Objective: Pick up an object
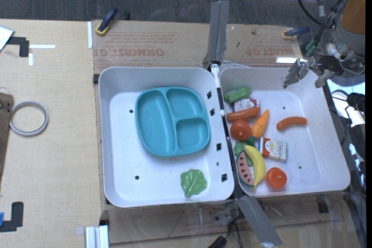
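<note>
My gripper (306, 74) hangs over the back right corner of the right bin (317, 142), open with nothing between its fingers (292, 75). Below it in that bin lie toy foods: a sausage (291, 122), a carrot (261, 123), a hot dog (243, 114), a green pickle (238, 94), a red tomato (240, 130), a banana (256, 163), a watermelon slice (243, 168), a second tomato (276, 178) and a small carton (275, 149). The sausage is the nearest item, lying alone toward the right.
The left bin (116, 142) holds a teal divided plate (172, 121) and a green lettuce leaf (193, 182). A tape roll (25, 118) lies on the bench at left. A grey divider post (218, 32) rises between the bins at the back.
</note>
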You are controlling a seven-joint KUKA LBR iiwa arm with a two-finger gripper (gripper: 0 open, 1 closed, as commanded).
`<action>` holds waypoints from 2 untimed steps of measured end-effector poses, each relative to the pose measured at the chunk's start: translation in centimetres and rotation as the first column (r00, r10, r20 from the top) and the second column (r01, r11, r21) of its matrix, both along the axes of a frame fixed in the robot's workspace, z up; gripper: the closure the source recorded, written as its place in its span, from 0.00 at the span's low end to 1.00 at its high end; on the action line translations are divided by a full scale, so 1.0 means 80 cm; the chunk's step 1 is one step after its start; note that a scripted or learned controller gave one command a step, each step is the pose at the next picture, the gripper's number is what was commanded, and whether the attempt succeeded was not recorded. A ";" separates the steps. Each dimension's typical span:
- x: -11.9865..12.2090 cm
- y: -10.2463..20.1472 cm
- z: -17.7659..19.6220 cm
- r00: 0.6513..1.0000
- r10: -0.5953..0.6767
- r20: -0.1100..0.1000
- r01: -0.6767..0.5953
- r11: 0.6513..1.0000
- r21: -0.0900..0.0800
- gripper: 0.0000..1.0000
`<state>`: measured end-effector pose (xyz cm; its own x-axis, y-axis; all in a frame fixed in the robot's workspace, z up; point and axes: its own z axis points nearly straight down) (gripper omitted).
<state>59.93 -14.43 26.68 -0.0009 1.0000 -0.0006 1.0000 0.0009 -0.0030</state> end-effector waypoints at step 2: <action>-0.023 0.056 -0.218 0.949 0.314 0.004 -0.314 0.949 0.000 0.00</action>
<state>58.11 -9.98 9.21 -0.3148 0.9491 -0.0010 0.9491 0.3148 0.0005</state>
